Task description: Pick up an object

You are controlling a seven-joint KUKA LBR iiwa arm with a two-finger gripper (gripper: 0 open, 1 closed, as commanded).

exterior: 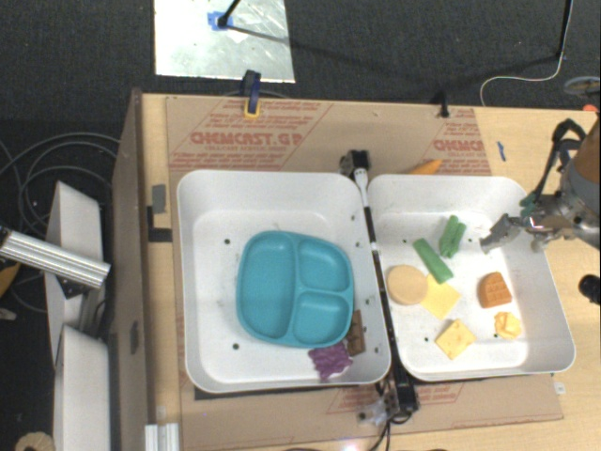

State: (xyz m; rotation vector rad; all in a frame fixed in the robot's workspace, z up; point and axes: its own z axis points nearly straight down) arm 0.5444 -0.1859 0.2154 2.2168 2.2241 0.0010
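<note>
Holding two green sticks (441,249), right bin (545,280).

Two white bins (211,252) (side by side), one teal plate (293,289).

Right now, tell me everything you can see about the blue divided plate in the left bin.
The blue divided plate is a teal, plastic-looking tray with rounded corners and three compartments: one long section on its left, two smaller ones on its right. It lies flat and upright on the floor of the left bin, turned slightly askew, towards the bin's front right. Nothing sits in its compartments. A purple item and a brown piece lie against its lower right edge; whether they actually touch it is unclear.
</note>
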